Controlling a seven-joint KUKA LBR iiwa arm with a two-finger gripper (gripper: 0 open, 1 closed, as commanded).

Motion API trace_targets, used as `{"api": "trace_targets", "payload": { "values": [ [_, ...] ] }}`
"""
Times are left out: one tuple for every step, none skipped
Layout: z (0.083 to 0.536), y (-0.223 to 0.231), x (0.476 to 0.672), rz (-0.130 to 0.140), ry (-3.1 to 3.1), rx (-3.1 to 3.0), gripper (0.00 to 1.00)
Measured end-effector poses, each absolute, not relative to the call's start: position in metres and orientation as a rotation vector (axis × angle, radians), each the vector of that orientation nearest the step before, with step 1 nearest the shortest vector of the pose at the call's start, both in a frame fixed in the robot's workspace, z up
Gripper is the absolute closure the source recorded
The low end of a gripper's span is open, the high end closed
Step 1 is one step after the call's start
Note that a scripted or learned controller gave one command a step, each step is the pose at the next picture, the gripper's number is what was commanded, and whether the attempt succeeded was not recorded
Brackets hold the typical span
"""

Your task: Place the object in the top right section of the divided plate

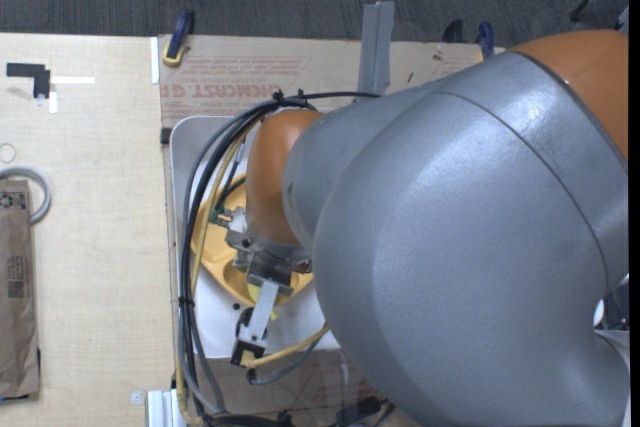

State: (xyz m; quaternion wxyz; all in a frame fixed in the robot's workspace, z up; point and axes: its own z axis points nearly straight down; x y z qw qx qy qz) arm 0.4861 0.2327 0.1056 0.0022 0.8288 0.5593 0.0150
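Note:
The grey arm with its orange band reaches in from the right and covers most of the white bin (183,175). Beneath the wrist, slivers of a yellow divided plate (218,233) show in the bin's left half. My gripper (268,267) hangs over the plate, its lower end hidden by the wrist and cables. No loose object is visible on the plate or near the gripper. The plate's sections are mostly hidden by the arm.
A cardboard sheet (250,75) lies behind the bin, held by a blue and yellow clamp (178,37). A grey post (377,45) stands at the back. A brown paper bag (15,285) lies on the wooden bench at the far left.

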Motion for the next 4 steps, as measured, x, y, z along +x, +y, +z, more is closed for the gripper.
{"api": "trace_targets", "payload": {
  "values": [
    [0.1054, 0.2334, 0.4870, 0.054, 1.421, 2.799, 1.00],
    [0.1058, 0.2331, 0.4873, 0.055, 1.139, 2.928, 1.00],
    [0.1051, 0.2315, 0.4869, 0.048, 0.616, 3.088, 1.00],
    [0.1047, 0.2312, 0.4866, 0.046, 0.485, 3.112, 1.00]
  ]
}}
